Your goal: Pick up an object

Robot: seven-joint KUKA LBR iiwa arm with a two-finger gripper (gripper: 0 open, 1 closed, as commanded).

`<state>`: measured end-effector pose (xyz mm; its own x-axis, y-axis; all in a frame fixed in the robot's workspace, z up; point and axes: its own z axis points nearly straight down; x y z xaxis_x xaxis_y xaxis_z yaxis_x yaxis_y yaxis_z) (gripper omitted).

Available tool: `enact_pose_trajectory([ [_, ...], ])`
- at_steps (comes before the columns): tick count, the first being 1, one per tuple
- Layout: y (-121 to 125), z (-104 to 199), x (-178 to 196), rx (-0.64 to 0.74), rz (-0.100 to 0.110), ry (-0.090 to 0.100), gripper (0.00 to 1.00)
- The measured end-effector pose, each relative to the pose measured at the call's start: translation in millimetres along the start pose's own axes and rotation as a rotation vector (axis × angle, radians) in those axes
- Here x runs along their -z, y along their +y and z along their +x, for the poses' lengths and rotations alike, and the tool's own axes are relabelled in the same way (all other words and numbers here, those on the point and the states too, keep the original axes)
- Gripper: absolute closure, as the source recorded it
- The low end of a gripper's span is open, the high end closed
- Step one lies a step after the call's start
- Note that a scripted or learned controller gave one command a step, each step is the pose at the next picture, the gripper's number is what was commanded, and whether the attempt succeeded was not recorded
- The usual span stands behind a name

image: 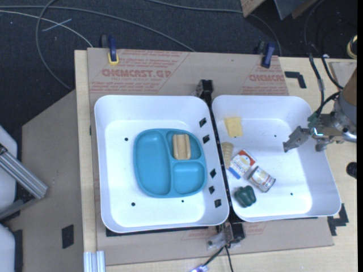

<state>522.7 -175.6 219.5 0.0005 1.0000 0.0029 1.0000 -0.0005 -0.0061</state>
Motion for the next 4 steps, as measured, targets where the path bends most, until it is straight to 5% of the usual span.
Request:
enact_pose_trajectory([
  [2, 7, -3, -107, 0.001, 0.0, 0.001, 0.0],
  [3, 9, -4, -93, 0.0, -0.007, -0.002, 1.0],
  [4, 12, -1, -49, 0.002, -0.011, -0.004, 1.0],
])
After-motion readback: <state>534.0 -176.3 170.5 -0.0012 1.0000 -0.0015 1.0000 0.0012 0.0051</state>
